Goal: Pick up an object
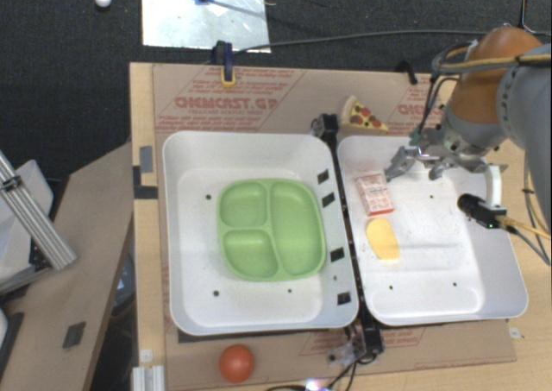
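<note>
The claw [417, 162] hung spread and empty over the right bin [483, 294], so it needed to drop squarely onto the yellow block [383, 239] lying nearer the divider.

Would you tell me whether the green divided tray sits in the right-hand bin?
No, the green tray lies in the left bin.

Left bin [185, 234]: divided tray [270, 230] central. Right bin [483, 286]: packet [374, 193] at 10 o'clock, block [383, 239] just beside at 6. Ball [236, 362] on tabletop [172, 87].
</note>
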Controlling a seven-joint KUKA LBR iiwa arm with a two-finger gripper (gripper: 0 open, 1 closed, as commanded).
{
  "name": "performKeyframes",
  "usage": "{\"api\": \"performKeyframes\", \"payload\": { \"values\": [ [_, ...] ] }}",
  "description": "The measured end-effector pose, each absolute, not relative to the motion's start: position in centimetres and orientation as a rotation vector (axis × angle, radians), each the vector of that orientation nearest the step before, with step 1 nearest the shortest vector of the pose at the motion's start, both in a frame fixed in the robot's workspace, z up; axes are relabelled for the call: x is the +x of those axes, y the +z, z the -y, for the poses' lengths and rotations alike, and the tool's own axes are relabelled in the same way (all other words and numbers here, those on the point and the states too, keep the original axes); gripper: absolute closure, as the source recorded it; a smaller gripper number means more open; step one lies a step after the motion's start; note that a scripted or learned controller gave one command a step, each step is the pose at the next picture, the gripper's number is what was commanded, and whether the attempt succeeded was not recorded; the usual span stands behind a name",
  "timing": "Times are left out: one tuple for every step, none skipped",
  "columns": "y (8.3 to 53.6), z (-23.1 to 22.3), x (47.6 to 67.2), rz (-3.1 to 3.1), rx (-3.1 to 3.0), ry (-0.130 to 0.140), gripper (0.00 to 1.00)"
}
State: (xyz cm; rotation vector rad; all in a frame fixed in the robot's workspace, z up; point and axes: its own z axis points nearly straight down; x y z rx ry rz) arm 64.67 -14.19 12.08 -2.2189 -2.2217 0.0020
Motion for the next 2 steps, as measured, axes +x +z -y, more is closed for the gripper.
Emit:
{"api": "performKeyframes", "payload": {
  "values": [
    [8.9,14.2,65.0,2.226,-2.222,-0.008,0.00],
    [10.2,14.2,65.2,2.234,-2.229,-0.015,1.00]
  ]
}}
